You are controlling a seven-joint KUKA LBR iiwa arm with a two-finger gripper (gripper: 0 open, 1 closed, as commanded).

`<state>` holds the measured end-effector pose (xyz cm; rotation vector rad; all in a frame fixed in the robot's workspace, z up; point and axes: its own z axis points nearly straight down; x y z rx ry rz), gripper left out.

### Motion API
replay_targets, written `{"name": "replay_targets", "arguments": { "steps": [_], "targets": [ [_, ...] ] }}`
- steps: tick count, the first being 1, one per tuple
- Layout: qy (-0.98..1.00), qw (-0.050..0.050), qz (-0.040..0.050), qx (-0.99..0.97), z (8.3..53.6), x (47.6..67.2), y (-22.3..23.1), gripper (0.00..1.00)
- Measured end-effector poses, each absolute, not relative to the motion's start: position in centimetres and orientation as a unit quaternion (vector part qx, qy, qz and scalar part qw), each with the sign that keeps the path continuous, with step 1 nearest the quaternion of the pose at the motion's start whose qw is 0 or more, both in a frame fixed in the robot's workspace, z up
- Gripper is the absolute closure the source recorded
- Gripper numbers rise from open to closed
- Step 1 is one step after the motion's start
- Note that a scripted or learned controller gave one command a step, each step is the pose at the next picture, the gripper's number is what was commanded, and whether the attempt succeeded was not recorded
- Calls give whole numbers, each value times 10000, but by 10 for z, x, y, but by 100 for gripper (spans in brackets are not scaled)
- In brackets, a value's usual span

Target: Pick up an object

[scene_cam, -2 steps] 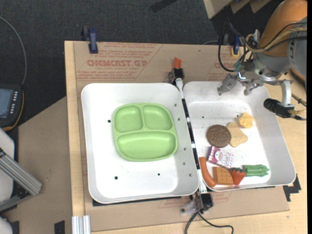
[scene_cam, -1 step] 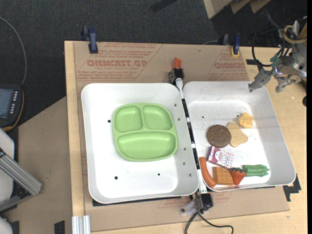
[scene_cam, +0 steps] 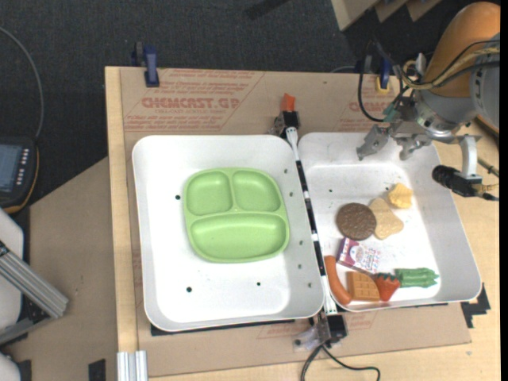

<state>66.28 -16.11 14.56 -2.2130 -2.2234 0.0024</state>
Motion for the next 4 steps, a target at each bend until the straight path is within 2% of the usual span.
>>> {"name": "replay_targets", "arguments": {
  "steps": [1,2,3,4],
  "targets": [
    [-7055,-3,15,-7087,157,634,-221,0],
    [-7086,25,0,-7056,143,619,-161,0],
    [-7086,43,13,-7056,94,586,-95,0],
    [-7068,-26,-6,-7074,85,636,-141,0]
  ]
}}
